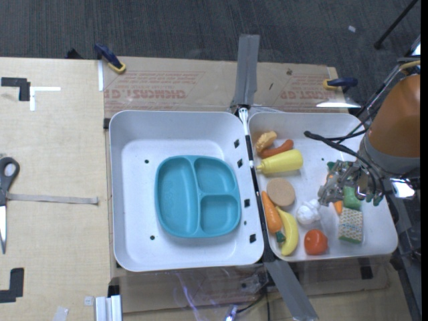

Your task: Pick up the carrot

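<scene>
Scissors (pixel 5 196) lie at the far left edge of the table (pixel 53 152). Left bin (pixel 124 179) holds one thing: a teal divided plate (pixel 198 196), three compartments, sitting flat in the middle.

Right bin (pixel 381 243) holds the toy food. Along its left wall, back to front: a small tan piece (pixel 266 139), a short orange-red piece (pixel 277 148), a yellow bottle (pixel 281 162) on its side, a round brown disc (pixel 281 192). The carrot (pixel 270 212) lies against the bin's left wall, just below the disc, touching the banana (pixel 289 233) that curves along its right side. A white ball (pixel 307 213) is near the middle, a tomato (pixel 315 242) at the front edge, a sponge-like block (pixel 351 226) to its right.

The hand (pixel 348 187) is low over the right side of this bin, above something green and orange, well apart from the carrot. Can't tell whether its fingers are spread or pinched; cables and clutter hide them.
</scene>
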`<state>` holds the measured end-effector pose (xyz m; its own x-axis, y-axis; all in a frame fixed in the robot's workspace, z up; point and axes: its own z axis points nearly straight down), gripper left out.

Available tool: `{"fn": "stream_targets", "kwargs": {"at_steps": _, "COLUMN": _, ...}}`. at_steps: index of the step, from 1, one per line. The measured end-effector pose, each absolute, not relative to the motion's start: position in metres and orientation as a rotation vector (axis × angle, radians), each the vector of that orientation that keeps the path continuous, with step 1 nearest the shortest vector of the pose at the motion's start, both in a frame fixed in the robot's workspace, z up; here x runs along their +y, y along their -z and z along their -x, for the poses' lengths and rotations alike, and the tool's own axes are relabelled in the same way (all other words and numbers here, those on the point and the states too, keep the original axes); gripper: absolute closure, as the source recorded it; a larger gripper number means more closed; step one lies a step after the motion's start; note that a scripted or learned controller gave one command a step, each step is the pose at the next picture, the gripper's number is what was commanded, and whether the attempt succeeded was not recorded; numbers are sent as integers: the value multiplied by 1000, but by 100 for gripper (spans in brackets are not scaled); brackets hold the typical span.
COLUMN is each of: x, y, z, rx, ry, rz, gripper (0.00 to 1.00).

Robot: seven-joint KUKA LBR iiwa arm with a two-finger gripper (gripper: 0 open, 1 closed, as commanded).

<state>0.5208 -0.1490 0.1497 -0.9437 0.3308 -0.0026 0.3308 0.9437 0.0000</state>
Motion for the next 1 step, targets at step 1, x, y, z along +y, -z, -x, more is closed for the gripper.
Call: {"fn": "stream_targets", "kwargs": {"at_steps": 1, "x": -138, "y": -112, "z": -518, "rx": 3119, "ry": 8, "rz": -26, "gripper": 100}}
